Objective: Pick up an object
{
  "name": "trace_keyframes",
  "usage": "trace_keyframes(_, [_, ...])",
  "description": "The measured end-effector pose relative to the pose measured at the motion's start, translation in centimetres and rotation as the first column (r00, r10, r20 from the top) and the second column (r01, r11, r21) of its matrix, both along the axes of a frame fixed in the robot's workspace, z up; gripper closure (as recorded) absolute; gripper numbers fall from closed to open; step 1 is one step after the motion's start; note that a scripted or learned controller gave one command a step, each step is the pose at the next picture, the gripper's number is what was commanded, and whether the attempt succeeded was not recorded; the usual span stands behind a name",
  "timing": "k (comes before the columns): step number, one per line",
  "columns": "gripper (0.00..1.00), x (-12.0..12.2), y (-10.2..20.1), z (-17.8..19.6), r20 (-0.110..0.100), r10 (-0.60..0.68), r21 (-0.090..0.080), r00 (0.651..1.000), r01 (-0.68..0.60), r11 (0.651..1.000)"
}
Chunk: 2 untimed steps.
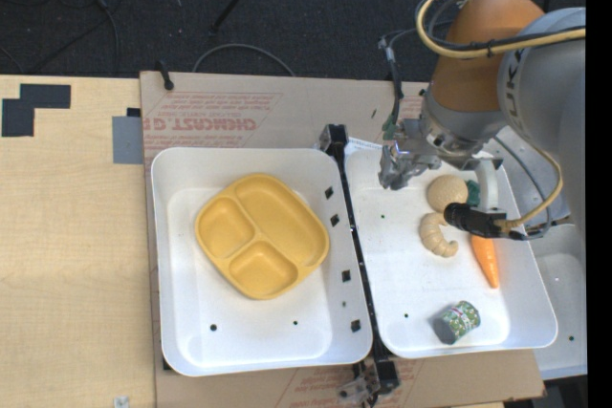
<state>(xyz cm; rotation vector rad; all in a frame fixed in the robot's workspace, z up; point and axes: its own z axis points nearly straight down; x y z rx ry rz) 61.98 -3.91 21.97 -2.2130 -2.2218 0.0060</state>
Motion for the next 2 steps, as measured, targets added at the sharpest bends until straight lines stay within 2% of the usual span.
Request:
trace_keyframes(1, [1.0, -0.4, 5.3, 1.0, 0.002, 0.002, 0.001, 1.0, -0.002, 1.0])
trace_keyframes(2, [1.0, -1.0, 11.5, 0.4, 0.0, 0.002, 0.0, 1.0, -0.002, 1.0])
